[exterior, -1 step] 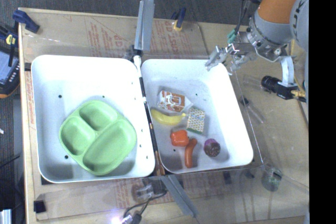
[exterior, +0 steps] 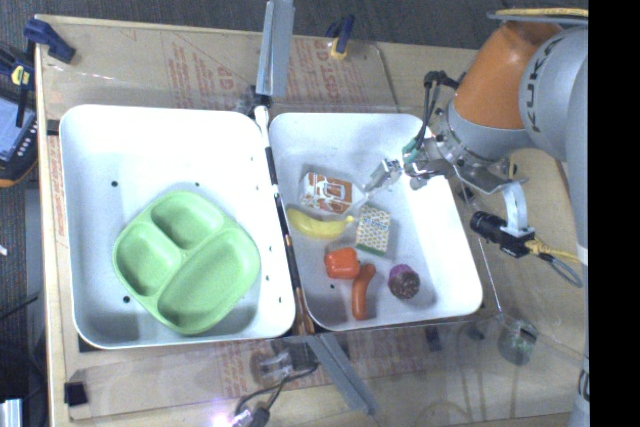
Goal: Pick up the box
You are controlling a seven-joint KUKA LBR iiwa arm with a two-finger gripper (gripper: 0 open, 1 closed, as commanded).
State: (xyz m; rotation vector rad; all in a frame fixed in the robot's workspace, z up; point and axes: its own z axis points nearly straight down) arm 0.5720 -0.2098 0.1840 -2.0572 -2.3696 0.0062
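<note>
The green divided plate (exterior: 187,261) is lying in the left bin (exterior: 85,140), well to the left of the claw (exterior: 392,171), which is hanging over the right bin (exterior: 450,245) with its fingers too small to judge, so I cannot tell their spread. The banana (exterior: 318,224) is sitting left and below the claw, the orange-and-white box (exterior: 328,191) is lying just left of it and apart, and the checkered packet (exterior: 373,230) is resting just below it.

Divided plate (exterior: 187,260) in left bin (exterior: 80,215); box (exterior: 373,229) in right bin (exterior: 450,255) (just right of banana (exterior: 318,224)).
</note>
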